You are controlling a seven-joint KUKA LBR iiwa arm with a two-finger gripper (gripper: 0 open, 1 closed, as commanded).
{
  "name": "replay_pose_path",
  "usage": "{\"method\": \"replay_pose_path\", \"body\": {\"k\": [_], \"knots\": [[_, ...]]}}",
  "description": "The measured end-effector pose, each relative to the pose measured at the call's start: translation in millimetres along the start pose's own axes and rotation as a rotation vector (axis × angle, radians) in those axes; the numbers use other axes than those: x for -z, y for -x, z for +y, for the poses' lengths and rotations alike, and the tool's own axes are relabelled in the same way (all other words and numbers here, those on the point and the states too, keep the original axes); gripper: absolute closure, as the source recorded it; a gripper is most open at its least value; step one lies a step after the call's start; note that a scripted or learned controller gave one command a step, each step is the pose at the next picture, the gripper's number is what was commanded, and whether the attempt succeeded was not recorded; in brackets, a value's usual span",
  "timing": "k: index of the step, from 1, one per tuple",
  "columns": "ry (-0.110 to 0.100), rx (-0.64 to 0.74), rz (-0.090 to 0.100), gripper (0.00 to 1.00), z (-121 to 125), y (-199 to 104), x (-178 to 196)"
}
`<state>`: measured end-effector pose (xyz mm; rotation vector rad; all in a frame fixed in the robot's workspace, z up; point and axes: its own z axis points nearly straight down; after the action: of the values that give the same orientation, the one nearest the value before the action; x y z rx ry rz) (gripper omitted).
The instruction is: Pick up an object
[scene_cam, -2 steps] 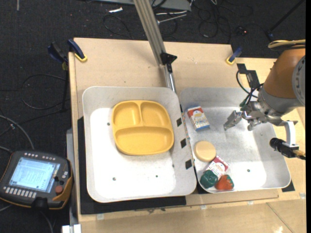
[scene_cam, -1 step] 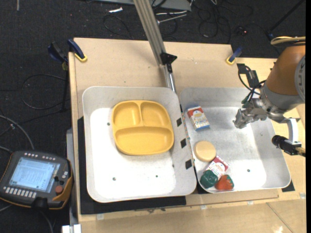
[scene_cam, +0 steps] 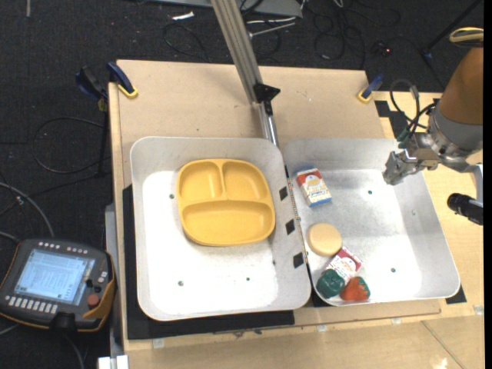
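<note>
Gripper (scene_cam: 397,167) small, blurred, above right bin (scene_cam: 415,229)

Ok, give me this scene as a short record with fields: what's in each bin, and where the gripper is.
left bin: yellow divided plate
right bin: carton, tan disc, small packet, green piece, red piece
clustering: last four crowd the near left corner, carton apart further back
gripper: above right bin's far right part, nothing seen held
</note>
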<state>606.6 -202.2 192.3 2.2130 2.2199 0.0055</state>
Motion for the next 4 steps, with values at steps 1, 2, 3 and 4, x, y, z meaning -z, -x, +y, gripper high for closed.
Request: {"method": "replay_pose_path", "body": {"k": [1,2,3,4], "knots": [[-0.001,0.000,0.000,1.00,1.1,1.6,43.3],[-0.001,0.000,0.000,1.00,3.0,1.8,91.9],[-0.008,0.003,0.003,1.00,-11.2,-39.0,86.8],[-0.008,0.005,0.004,1.00,-17.8,-94.4,87.0]]}}
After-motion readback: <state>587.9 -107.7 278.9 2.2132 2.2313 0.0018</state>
